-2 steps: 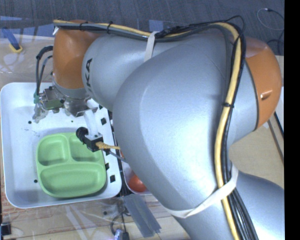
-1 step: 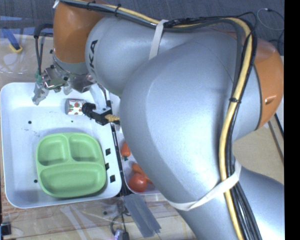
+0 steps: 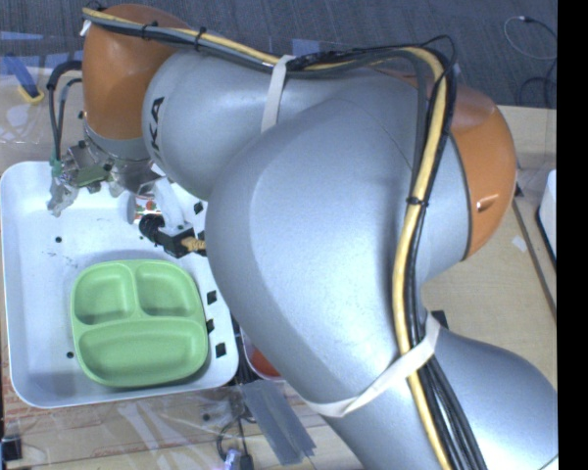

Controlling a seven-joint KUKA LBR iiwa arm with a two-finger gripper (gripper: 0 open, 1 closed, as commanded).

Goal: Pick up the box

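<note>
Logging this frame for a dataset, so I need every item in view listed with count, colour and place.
bin: one, white, left of the view
plate: one, green, three compartments, lying in the bin's near half
orange thing: one, partly hidden under the arm by the bin's near right corner; cannot identify
cables: yellow and black, running along the arm
arm: one, grey with orange bands, covering the middle and right
end effector: one, over the bin's far left corner

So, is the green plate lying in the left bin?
Yes, the green plate lies flat on the floor of the left bin, toward its near side, below the gripper.
</note>
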